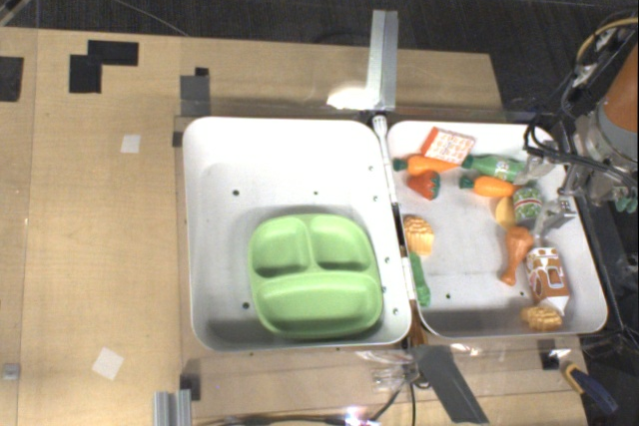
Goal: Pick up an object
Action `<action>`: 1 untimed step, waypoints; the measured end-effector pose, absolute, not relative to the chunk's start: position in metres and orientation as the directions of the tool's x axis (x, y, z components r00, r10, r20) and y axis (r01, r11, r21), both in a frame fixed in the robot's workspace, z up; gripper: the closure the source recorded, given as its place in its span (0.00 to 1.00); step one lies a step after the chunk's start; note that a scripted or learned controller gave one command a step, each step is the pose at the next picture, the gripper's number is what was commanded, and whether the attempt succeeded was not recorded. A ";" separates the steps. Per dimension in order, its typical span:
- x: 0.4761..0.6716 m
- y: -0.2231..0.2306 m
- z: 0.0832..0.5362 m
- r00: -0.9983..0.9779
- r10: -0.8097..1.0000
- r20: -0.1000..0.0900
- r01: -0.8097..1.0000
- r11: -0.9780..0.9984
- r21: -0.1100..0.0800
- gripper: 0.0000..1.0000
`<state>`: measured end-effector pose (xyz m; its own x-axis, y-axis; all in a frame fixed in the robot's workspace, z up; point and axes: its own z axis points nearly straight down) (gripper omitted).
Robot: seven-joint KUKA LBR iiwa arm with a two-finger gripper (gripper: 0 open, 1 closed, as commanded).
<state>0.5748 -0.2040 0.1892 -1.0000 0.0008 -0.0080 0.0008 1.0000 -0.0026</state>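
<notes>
The gripper point(559, 211) is hovering at the right bin point(469, 309), its grasp I cannot tell; it should be lowering straight over the drumstick point(514, 254).

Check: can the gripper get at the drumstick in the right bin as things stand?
Probably yes. The gripper hangs over the right bin's far-right side, and the drumstick lies just beside it with its top uncovered. The milk carton alongside could crowd one finger.
</notes>
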 end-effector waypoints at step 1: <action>0.568 -0.205 0.104 -0.995 -0.100 -0.020 -0.100 0.995 -0.006 0.00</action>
